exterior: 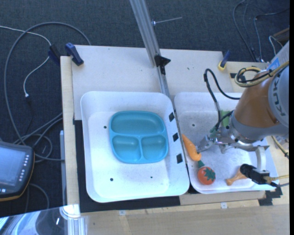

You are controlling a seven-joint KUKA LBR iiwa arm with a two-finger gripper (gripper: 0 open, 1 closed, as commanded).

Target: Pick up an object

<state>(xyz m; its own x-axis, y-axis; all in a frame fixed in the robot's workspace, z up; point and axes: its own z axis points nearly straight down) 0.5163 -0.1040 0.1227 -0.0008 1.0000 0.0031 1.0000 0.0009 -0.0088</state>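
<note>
1. The gripper (205, 145) hangs low in the right bin (193, 103); how its claw stands, I cannot tell.
2. A carrot (191, 148) lies just beside it, along that bin's left wall.
3. A tomato (206, 175) sits near the front edge.

The worktop (119, 69) is a pale, light-wood-edged board on dark carpeted floor (41, 13). Blue clamps (73, 53) grip its far corners. A grey metal pole (146, 27) crosses its far edge. Loose cables (27, 69) lie on the floor beyond its left edge, near a dark screen device (14, 170).
</note>
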